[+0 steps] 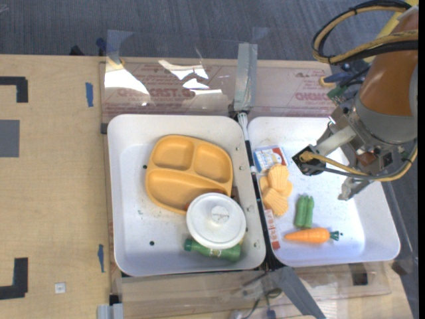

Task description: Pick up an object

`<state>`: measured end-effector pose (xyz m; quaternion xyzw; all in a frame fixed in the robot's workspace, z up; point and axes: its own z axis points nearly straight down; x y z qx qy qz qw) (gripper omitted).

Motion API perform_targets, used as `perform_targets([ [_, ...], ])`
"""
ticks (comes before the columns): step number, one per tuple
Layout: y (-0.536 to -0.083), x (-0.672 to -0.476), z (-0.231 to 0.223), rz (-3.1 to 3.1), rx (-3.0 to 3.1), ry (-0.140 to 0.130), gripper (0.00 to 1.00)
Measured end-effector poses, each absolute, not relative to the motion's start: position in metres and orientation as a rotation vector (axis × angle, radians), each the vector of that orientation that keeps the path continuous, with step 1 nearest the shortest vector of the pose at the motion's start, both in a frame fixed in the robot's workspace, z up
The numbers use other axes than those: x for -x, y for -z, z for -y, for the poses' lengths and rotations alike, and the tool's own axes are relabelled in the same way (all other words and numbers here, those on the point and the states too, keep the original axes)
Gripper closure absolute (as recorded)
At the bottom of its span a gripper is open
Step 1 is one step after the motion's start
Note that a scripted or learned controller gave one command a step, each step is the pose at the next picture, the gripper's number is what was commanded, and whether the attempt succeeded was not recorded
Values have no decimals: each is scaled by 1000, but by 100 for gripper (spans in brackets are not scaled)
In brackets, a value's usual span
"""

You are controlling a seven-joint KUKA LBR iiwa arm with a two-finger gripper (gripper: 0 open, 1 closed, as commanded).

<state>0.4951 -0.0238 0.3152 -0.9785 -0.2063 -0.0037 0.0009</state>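
The gripper [352,181] is seen over the right shallow white plastic bin [382,241], nr its right edge, carried by the grey arm w/ orange band [392,85]. Whether it is open or closed can't be told. No object is seen gripped or touched by it.

Closest to it, approx. mid-bin, a stubby green ridged plastic vegetable [304,210] is laid, apart from the gripper. Just beside that, toward the front edge, an orange plastic carrot w/ green tip [309,236] is laid crosswise, tip toward the right edge. Along the bin's left wall a pale yellow-orange lumpy plastic piece [277,188] is found, surface bumpy. A flat blue, white and red printed packet [269,157] is met at its far end, toward the far-left corner.

In the left shallow white plastic bin [126,198], a smooth yellow-orange moulded plastic plate w/ three compartments [189,168] is set mid-bin. Its front-right edge is overlapped by a round white lidded plastic bowl [216,219]. A glossy green bottle-shaped plastic toy [214,249] is laid on its side by the front edge, partly covered by the bowl.
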Motion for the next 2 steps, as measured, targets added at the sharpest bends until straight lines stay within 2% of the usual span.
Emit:
perform_targets([
  [1,-205,-478,26,325,3122,-14,0],
  [2,-190,-546,40,458,3107,-6,0],
])
